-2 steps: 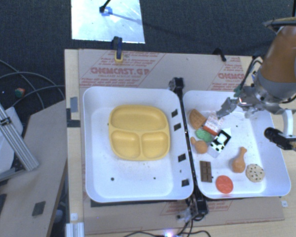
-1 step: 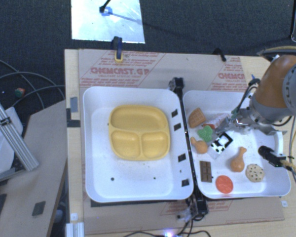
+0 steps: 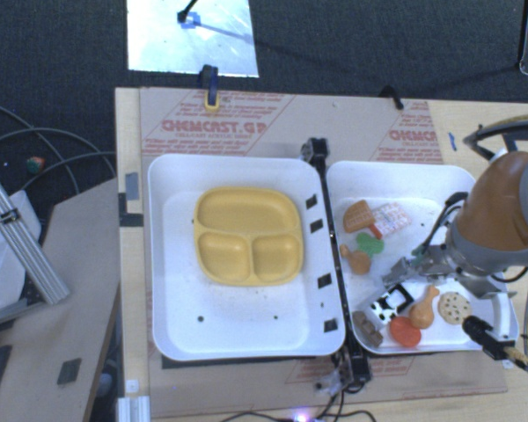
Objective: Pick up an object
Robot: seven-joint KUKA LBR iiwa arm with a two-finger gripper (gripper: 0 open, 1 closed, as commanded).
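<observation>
Camera view: cardboard-topped bench [image 3: 246, 121], dark carpet [image 3: 53, 42].

I saw a yellow tray [image 3: 248, 236] in the white left bin [image 3: 172, 262]. The right bin [image 3: 405, 178] held a black-and-white checkered piece [image 3: 389, 305] and a red one [image 3: 405, 332].

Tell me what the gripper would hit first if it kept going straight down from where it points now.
Probably the black-and-white patterned toy in the right bin; the gripper hangs just above it. Depth is unclear, so it might reach bare bin floor beside it.
</observation>
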